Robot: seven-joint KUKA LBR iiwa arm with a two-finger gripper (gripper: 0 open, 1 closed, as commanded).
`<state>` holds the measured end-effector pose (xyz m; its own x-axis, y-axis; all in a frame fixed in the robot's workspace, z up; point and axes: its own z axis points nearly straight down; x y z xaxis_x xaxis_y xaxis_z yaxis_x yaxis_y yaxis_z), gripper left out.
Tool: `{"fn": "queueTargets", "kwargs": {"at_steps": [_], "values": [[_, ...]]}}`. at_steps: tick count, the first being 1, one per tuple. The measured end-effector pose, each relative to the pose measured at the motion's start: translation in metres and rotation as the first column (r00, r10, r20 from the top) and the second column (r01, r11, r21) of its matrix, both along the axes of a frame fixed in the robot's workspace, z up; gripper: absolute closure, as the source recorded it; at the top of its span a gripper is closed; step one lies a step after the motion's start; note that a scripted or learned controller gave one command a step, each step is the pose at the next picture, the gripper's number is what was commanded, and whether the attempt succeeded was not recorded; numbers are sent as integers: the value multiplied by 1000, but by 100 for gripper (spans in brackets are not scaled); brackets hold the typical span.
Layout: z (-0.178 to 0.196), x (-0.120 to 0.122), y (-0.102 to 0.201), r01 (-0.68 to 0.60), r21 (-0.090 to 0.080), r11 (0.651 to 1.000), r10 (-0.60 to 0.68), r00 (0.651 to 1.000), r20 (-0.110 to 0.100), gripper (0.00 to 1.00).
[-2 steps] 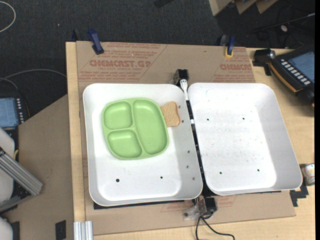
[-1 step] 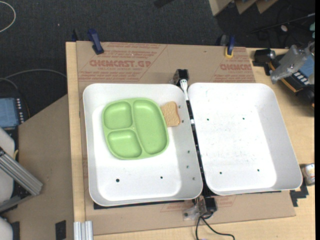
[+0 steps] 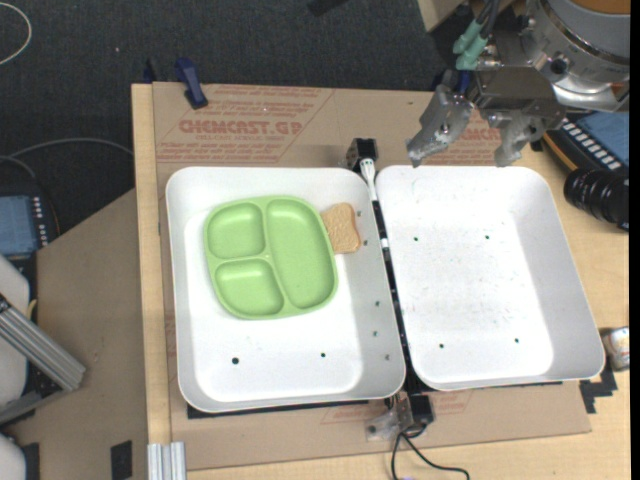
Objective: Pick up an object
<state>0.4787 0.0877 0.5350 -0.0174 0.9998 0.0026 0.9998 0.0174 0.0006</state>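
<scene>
**Gripper hovering over right bin's far edge, nothing in it**

Two white bins are sitting side by side on the surface (image 3: 250, 118). The left bin (image 3: 200, 368) is holding two things: one green tray (image 3: 270, 258) with three compartments, and one tan cracker (image 3: 342, 228) lying just beside the tray's right edge, touching or nearly so. The gripper (image 3: 468, 143) is hanging above the far rim of the right bin (image 3: 490, 298), its two fingers spread apart and grasping nothing.

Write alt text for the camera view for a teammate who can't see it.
The gripper hangs open over the back rim of the right bin, holding nothing. In the left bin lie a green divided plate and a tan cracker touching its right edge.
</scene>
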Motion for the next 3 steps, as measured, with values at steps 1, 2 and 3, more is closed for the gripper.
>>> {"fn": "queueTargets", "kwargs": {"at_steps": [1,2,3], "values": [[11,1,-8,16,-1,1000,-16,1000,4,100],[-134,-2,89,7,-6,1000,-7,1000,-17,100],[-156,0,46,22,-5,1000,-22,1000,-6,100]]}}
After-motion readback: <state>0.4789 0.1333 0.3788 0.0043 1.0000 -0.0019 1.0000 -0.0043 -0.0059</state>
